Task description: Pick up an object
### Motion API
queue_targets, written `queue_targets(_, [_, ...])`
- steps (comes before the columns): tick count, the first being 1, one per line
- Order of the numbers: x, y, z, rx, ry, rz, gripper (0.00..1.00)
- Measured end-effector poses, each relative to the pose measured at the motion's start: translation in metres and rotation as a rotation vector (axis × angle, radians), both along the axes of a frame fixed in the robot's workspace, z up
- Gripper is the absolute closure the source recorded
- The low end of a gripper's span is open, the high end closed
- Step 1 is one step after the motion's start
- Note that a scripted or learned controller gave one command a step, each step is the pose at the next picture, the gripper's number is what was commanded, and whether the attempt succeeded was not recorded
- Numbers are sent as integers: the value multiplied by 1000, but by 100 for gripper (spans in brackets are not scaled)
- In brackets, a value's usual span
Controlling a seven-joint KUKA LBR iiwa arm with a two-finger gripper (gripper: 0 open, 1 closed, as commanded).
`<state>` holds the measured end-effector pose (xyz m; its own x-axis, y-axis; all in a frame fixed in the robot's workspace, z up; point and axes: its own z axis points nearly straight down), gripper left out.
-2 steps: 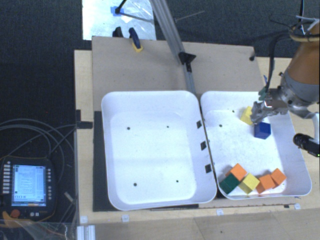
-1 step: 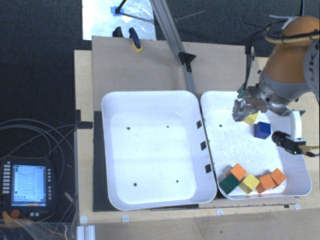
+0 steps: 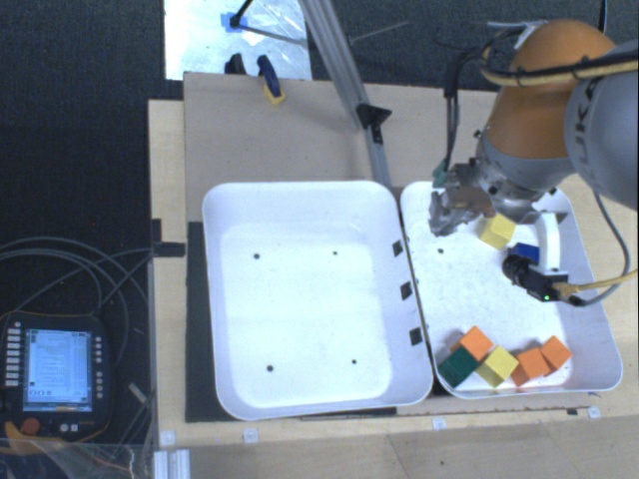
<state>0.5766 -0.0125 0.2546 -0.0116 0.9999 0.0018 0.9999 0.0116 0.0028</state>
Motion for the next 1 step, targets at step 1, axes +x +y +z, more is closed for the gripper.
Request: queue_targets(1, [9, 57, -10, 0, 1, 0, 100])
